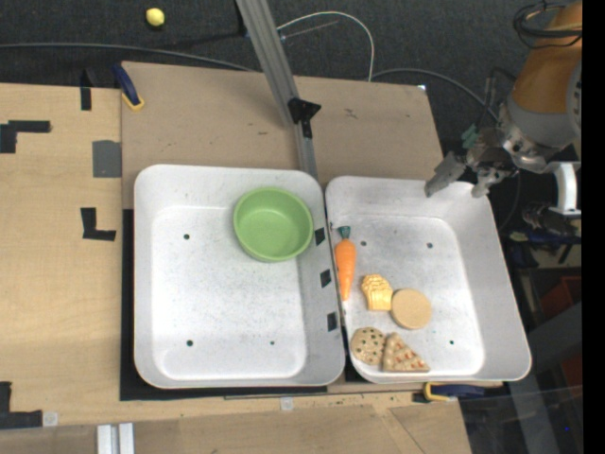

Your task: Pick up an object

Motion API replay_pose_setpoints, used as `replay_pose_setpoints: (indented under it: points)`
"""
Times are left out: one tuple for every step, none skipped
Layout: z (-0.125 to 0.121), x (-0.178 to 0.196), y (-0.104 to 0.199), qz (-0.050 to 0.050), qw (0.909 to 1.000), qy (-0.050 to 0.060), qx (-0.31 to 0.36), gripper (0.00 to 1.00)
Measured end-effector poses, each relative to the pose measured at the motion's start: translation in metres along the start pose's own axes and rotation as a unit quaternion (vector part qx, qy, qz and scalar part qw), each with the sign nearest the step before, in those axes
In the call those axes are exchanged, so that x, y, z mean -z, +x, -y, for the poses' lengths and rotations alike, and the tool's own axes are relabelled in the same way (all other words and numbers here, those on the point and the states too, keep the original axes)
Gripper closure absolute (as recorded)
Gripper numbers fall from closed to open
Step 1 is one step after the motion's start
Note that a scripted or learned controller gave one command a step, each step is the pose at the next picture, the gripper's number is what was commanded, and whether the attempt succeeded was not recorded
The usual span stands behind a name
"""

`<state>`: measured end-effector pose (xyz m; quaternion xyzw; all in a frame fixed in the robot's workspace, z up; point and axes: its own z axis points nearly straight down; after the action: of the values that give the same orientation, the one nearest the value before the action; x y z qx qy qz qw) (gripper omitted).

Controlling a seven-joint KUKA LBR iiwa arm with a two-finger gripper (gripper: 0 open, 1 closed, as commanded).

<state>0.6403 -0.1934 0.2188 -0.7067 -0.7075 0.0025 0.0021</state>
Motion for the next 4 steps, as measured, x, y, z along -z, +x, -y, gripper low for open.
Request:
replay_pose_setpoints:
  points:
    - [-0.006, -0.049, -0.005, 0.000, 1.0000, -0.001, 0.000, 0.00]
    - [-0.012, -0.107, 0.002, 0.000, 1.0000, 0.000, 0.001, 0.00]
    - [-0.014, -0.092, 0.002, 0.000, 1.0000, -0.003, 0.001, 1.00]
    - [-0.014, -0.037, -0.007, 0.000, 1.0000, -0.005, 0.000, 1.00]
